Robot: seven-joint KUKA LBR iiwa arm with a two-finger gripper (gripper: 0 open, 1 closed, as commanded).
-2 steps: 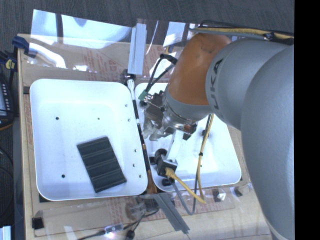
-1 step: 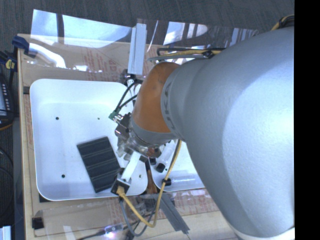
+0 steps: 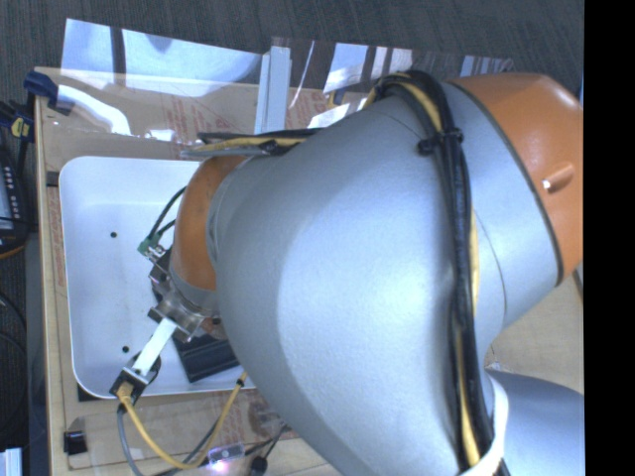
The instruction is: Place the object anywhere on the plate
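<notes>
Grey arm [image 3: 377, 266] with its orange band [image 3: 193, 231] covers most of the tabletop [image 3: 149, 419], wrist down over the left white bin [image 3: 84, 266] near the tabletop's front edge. Gripper [image 3: 182, 313] sits tucked under the wrist; can't tell if the jaws are apart or together. Object and plate position: can't tell, the arm hides that area.

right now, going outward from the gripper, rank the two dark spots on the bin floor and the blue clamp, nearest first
1. Lower dark spot, just beside the gripper.
2. Upper dark spot, higher on the bin floor.
3. Blue clamp, at the bench's top-left corner.
</notes>
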